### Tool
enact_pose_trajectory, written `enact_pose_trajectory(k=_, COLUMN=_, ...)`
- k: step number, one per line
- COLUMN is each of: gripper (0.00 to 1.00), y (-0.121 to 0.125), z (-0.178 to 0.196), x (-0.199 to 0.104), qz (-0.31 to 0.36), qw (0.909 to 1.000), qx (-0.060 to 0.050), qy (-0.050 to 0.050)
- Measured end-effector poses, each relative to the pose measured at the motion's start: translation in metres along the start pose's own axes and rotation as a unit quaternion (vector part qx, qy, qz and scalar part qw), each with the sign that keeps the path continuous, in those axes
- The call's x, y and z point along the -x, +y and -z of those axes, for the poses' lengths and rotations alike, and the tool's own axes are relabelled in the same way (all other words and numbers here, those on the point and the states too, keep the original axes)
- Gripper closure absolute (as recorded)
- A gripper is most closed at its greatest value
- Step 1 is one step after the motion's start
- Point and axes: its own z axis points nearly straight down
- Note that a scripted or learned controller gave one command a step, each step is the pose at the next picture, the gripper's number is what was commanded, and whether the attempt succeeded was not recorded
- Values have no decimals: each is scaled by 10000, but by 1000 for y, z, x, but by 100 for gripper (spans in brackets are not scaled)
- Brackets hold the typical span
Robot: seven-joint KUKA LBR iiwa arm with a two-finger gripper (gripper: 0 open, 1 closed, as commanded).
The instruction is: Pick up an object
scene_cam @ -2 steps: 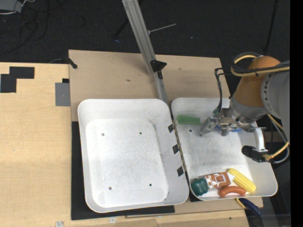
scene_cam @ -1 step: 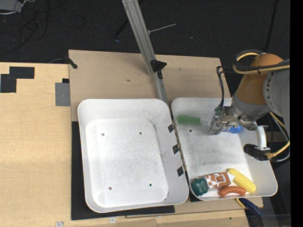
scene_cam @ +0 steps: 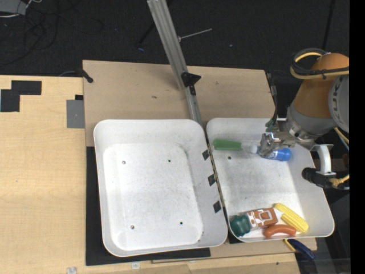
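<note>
Gripper [scene_cam: 268, 147] sits low at the right bin's [scene_cam: 259, 178] one o'clock corner, probably going for the blue object [scene_cam: 281, 154] that lies touching it; whether it is open or closed I cannot tell. Going left to right elsewhere: a green block [scene_cam: 227, 145] at eleven o'clock, a toy cluster with yellow corn [scene_cam: 292, 217] at five. The blue piece looks small and rounded.

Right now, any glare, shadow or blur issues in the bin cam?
Camera view: left bin evenly lit, its lower-left floor brighter, no hard glare; end effector slightly soft against the blue object; the background above the bench is dark, detail lost.
</note>
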Motion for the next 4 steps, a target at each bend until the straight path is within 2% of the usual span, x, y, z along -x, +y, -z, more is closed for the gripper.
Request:
enact_pose_trajectory(k=2, gripper=100, y=-7, z=97, x=-8, qz=23, qw=10000, qx=9, qy=-2)
enact_pose_trajectory(k=3, gripper=100, y=-8, z=84, x=-57, qz=36, qw=10000, qx=-28, qy=15)
enact_pose_trajectory(k=4, gripper=100, y=-8, z=92, x=-105, qz=38, qw=10000, qx=-23, qy=14)
